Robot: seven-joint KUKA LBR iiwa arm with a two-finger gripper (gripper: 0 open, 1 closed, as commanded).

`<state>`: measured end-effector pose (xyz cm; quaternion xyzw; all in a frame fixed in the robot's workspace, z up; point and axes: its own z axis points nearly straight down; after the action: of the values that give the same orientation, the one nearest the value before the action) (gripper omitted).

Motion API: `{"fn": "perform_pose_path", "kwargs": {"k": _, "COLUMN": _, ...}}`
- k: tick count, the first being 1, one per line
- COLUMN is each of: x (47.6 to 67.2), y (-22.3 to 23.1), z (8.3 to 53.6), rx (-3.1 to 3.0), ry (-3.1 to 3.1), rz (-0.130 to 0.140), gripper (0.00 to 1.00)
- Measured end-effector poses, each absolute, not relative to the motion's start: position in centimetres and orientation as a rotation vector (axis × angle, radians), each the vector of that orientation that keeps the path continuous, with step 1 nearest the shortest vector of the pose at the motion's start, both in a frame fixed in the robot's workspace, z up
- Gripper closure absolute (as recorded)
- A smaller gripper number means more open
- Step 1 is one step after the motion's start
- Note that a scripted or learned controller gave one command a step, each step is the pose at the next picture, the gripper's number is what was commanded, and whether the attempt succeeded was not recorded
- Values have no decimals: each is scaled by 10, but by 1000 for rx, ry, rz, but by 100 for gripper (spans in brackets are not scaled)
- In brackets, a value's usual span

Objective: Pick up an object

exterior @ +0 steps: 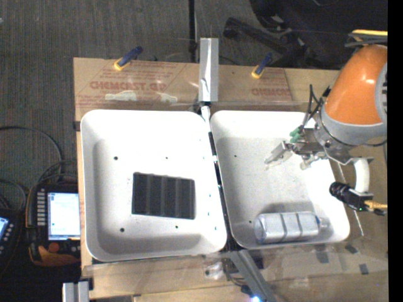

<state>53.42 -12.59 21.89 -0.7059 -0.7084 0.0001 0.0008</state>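
- Silver pack [291,226] lies flat at near edge of right bin [242,168], well apart from gripper [275,156], nearer the camera than it.
- Dark ribbed block [164,195] lies flat mid-floor in left bin [101,168], far across from gripper.
- Pack: grey, shiny, rounded, looks like three lumps side by side in wrap. Block: black, rectangular, ridged in vertical strips.
- Bins: white, shallow, rounded corners, smooth, small dark dots on the floors.
- Arm [359,96] enters from right, orange band above grey wrist, gripper pointing left over right bin's upper middle.
- Gripper fingers slightly parted, nothing between them, not touching either object.
- Bench top brown board with blue-yellow clamps [128,58] at far edge.
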Motion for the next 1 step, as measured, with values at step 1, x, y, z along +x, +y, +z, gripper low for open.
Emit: {"fn": "perform_pose_path", "kwargs": {"k": 1, "x": 510, "y": -142, "z": 286, "rx": -2296, "ry": -2145, "rz": 1, "gripper": 0}}
